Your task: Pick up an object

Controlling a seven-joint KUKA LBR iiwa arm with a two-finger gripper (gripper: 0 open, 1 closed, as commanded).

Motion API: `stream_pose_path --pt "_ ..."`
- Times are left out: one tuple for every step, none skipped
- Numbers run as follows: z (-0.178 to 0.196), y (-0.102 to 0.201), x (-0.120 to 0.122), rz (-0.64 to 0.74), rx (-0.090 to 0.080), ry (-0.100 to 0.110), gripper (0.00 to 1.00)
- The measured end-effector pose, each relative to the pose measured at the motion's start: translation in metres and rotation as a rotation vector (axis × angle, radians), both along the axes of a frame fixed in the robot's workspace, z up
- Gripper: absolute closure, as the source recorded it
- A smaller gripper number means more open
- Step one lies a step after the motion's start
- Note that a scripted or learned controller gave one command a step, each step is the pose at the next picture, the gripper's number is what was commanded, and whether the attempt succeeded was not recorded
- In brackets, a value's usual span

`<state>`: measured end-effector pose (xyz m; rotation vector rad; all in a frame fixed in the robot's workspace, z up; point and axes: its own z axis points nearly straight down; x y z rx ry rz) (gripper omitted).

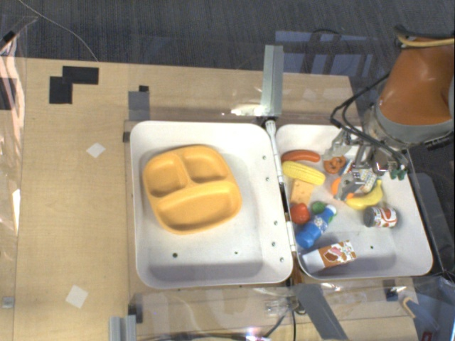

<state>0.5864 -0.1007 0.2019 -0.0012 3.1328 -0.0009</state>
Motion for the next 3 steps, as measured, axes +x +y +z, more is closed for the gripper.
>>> stream_pose_path --pt "-0.112 -0.011 -0.023 -0.348 0.003 -0.006 0.00" --pt "-0.113 0.018 -0.011 -0.785 0.009 -0.004 0.00" --pt "-0.113 0.011 0.019 -1.023 0.008 -0.001 0.00"
